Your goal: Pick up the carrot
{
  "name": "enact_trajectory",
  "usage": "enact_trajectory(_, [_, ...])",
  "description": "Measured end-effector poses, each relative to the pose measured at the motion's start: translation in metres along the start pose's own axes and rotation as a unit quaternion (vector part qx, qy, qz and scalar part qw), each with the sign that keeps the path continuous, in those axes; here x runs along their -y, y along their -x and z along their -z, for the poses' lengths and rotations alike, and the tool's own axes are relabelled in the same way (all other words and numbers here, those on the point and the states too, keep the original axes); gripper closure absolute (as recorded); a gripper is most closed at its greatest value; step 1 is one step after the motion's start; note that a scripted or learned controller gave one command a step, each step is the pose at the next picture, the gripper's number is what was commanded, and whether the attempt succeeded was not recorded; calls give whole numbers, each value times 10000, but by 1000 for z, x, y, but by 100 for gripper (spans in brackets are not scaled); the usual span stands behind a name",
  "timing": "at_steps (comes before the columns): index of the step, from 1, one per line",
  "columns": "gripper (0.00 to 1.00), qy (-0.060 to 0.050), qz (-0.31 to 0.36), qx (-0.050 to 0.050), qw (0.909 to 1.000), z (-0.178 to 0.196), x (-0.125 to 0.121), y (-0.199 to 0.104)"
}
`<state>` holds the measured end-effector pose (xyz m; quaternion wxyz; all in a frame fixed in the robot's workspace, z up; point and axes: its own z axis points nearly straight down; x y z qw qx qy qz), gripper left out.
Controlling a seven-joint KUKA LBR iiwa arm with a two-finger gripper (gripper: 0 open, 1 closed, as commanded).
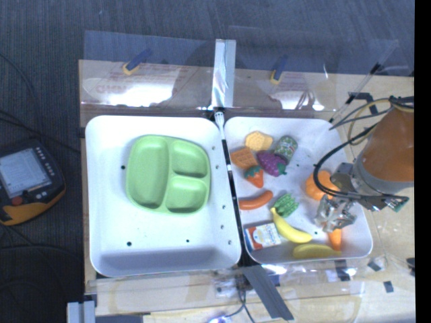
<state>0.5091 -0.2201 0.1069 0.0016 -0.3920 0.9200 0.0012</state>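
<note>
Taking the right bin point(232, 200) as the landmark, its near rim has a yellow lemon-like piece point(314, 251) lying against it, with a banana point(289, 227) just behind and a small white packet point(264, 236) with a red label to the left; the print on that label is too small to read. At the bin's near right corner the hand point(335, 215) hangs low over the carrot point(335, 239), a short orange piece whose near end pokes out just below the fingertips; whether the hand is spread or pinching cannot be told. Toward the middle of the bin lie an orange-red sausage point(256, 200) and a green leafy piece point(285, 204). An orange fruit point(316, 184) sits by the arm's wrist. Farther back are a purple grape bunch point(271, 162), a strawberry-like piece point(254, 175), an orange block point(243, 157), a yellow waffle-like piece point(258, 140) and a greenish can point(286, 147) whose label is unreadable. Left of the right bin, the left bin point(108, 241) holds a green divided plate point(168, 173). Beyond the left bin, off the bench, lies a handheld control pendant point(28, 177).
</note>
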Motion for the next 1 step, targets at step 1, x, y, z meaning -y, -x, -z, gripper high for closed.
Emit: enact_trajectory(1, [100, -46, -1292, 22, 9916, 161, 43, 39])
